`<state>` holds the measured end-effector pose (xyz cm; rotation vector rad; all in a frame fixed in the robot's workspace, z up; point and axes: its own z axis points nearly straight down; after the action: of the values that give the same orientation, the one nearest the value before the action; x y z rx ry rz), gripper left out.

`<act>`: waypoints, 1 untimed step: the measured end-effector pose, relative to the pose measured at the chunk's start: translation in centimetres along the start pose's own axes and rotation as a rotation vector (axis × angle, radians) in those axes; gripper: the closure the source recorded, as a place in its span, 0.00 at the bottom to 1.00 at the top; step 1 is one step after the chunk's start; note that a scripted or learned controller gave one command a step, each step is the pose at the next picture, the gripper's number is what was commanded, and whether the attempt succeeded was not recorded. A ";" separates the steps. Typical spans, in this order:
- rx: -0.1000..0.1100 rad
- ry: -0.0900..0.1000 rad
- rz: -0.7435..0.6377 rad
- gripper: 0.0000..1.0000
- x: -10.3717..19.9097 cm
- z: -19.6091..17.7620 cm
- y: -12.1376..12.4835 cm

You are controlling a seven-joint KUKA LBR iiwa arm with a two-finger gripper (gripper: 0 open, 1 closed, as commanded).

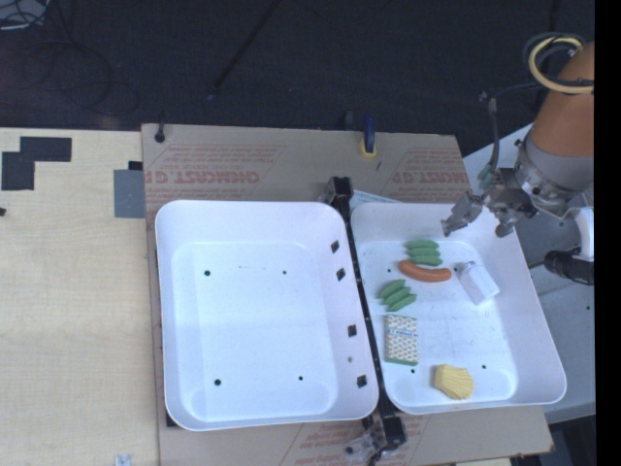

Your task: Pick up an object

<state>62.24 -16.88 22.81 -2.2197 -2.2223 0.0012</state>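
1. The claw point(482, 215) is seen above the right bin's point(543, 357) far right corner, fingers spread open, nothing held between them.
2. Near the bin's far edge, two green pods point(423, 251), an orange sausage point(425, 273) and a white block point(476, 282) are laid close together.
3. More green pods point(396, 294) are placed just beside the sausage.
4. A patterned packet point(401, 339) and a yellow piece point(452, 382) are found by the near edge.
5. The left bin point(175, 309) is set alongside.

Brown cardboard sheet point(291, 168) under both bins, blue clamp point(369, 134) at its far edge, pale wooden bench point(68, 309)
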 end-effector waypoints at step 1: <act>-0.017 -0.005 0.005 0.00 -1.2 -16.5 -6.7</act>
<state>55.60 -18.04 39.35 -2.2365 -2.2272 -0.0115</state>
